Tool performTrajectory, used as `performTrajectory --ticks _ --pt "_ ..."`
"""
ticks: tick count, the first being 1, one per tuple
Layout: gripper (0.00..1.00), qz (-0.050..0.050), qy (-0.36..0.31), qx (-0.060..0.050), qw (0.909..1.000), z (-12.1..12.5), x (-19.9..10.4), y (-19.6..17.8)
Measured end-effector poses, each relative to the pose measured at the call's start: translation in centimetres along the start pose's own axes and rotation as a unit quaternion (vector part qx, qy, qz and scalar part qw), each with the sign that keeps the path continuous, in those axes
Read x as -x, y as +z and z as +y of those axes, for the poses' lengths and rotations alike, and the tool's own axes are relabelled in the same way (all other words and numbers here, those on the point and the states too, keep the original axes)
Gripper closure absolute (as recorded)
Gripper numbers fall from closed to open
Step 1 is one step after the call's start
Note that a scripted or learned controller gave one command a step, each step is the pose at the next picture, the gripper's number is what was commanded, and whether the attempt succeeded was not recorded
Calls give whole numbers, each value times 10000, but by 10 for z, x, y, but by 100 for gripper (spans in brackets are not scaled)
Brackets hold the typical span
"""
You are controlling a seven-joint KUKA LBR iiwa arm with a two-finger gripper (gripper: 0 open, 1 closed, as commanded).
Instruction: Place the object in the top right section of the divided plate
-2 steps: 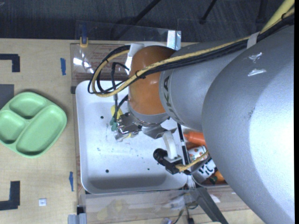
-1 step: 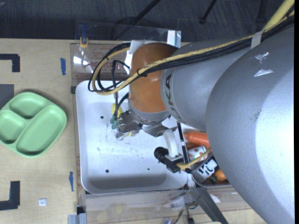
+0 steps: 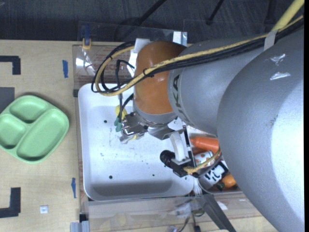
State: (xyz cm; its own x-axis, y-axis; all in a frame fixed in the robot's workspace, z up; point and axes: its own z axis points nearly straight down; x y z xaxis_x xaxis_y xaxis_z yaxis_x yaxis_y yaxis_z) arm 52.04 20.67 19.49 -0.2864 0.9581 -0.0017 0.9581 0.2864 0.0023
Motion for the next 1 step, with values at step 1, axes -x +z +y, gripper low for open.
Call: performTrajectory --ticks 1 --pt "100 9 893 -16 9960 -35 -18 102"
